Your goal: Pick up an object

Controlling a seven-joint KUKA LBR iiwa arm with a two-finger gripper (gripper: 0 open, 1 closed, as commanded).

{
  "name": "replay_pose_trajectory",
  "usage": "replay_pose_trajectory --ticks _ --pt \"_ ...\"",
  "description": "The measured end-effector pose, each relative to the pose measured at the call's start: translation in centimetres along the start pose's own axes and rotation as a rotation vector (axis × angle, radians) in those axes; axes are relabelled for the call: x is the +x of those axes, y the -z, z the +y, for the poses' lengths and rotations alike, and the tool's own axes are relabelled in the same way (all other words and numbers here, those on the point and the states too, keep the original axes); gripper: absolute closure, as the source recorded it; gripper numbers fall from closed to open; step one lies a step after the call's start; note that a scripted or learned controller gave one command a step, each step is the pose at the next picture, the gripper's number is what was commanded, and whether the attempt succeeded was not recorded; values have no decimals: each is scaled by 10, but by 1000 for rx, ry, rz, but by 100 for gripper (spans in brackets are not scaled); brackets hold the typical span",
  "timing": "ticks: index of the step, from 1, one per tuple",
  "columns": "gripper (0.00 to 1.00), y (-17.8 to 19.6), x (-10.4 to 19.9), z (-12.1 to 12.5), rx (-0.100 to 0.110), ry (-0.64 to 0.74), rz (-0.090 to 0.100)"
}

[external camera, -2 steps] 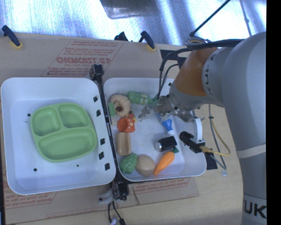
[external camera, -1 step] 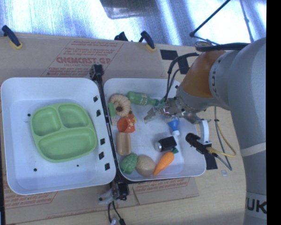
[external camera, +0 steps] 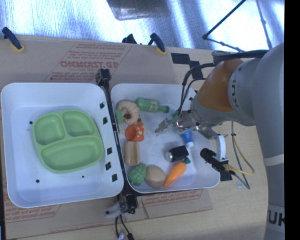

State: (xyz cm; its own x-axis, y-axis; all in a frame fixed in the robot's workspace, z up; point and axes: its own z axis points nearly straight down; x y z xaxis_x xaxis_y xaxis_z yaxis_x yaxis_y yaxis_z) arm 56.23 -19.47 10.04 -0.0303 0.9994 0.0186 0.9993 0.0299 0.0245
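Right now, reaches in over the right bin (external camera: 200, 91) from its right edge, grey arm (external camera: 250, 89) above all. Left bin (external camera: 12, 134) carries just a green plate (external camera: 67, 140). Gripper (external camera: 166, 126) hangs near the bin's middle, fingers spread and holding nothing. Nearest target, a black can (external camera: 178, 153), lies just toward the near edge, long axis crosswise. Crowded by carrot (external camera: 176, 173) and blue bottle (external camera: 187, 137); orange cup (external camera: 135, 132) sits leftward.

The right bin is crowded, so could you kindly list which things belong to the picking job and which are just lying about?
Belong to the job:
gripper
right bin
toy carrot
green bottle
croissant
black can

Just lying about:
left bin
green divided plate
cardboard sheet
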Motion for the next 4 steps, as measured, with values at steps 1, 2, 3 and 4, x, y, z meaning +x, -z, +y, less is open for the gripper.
replay_pose_trajectory --ticks 1,2,3,4 --pt "0 0 0 -22 2 0 -1" --pt "0 -7 -13 -87 29 -23 -17" --pt "0 -9 25 -36 28 -21 -18" --pt "0 -10 48 25 27 -24 -17"
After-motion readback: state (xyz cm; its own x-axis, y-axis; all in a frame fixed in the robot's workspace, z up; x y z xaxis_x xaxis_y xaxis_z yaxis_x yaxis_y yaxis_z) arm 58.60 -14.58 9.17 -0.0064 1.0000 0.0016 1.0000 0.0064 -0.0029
